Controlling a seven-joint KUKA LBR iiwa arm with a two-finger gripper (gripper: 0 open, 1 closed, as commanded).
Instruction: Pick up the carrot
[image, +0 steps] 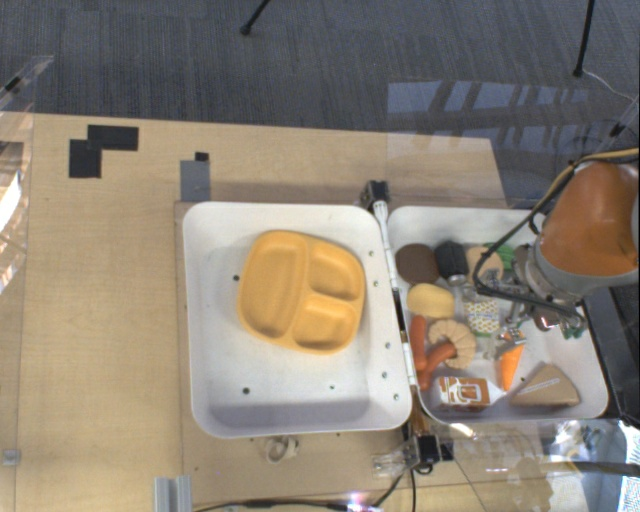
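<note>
The carrot (509, 366) lies in the right bin (596, 400) toward the table's near right corner, beside a tan wedge (548, 386). The gripper (513, 325) hangs just above its top end; I cannot tell its state. A yellow divided plate (300, 290) sits in the left bin (215, 400).

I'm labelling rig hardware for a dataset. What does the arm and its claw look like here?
The arm has a broad orange band over a grey wrist section. Black and yellowish cables loop beside it. The claw is small, metallic and dark-detailed.
</note>
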